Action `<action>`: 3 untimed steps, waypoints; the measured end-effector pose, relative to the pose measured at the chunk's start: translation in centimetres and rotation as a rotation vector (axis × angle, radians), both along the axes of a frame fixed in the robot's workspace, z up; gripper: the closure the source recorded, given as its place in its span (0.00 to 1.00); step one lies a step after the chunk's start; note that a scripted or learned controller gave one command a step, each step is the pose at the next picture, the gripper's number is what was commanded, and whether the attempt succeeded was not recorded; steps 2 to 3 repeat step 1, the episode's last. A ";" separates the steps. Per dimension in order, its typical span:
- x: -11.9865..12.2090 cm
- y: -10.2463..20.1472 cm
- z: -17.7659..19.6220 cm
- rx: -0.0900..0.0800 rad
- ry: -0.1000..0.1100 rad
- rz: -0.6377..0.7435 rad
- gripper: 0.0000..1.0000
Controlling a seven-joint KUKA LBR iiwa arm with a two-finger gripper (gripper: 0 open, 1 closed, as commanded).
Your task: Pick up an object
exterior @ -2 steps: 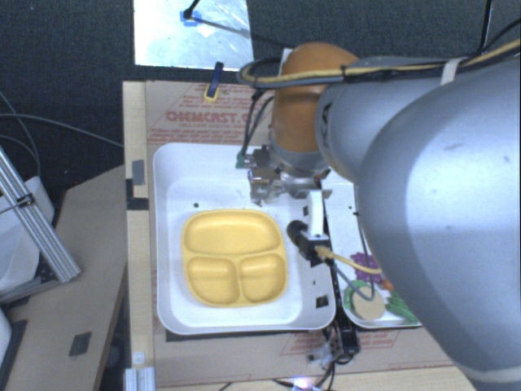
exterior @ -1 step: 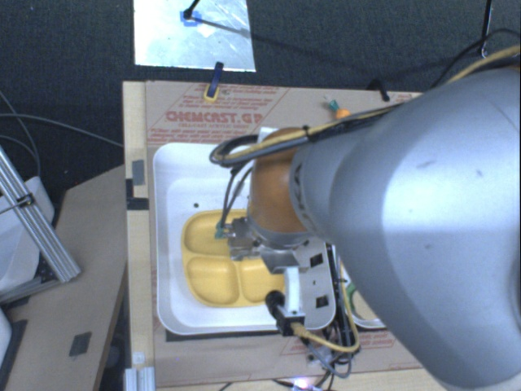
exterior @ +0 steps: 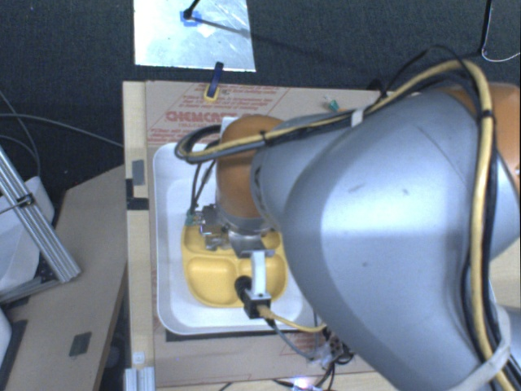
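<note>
Gripper (exterior: 236, 247): hanging low inside the white bin (exterior: 167, 218), hidden under the wrist, so whether it is spread or pinching cannot be told. Arm (exterior: 391, 218): grey, reaching in from the right, its orange band (exterior: 240, 169) sitting just above the wrist, with black and yellow cables (exterior: 244, 141) looping over it. Yellow object (exterior: 203, 275): lying in the bin's near half, directly beneath the wrist and apparently touching it. Cardboard sheet (exterior: 236, 104): lying under the bin, printed in red. Small yellow-and-blue item (exterior: 213, 84): resting on the sheet's far edge.

Even, bright light; glare on the foil sheet (exterior: 195, 23); arm (exterior: 391, 235) slightly blurred.
</note>
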State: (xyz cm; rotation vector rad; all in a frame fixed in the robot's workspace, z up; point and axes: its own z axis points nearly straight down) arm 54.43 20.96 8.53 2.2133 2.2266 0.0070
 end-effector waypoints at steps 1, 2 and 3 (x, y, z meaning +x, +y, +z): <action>4.6 2.4 0.0 -0.003 0.007 -0.001 1.00; 4.6 2.4 0.0 -0.003 0.007 -0.001 1.00; 4.6 2.4 0.0 -0.003 0.007 -0.001 1.00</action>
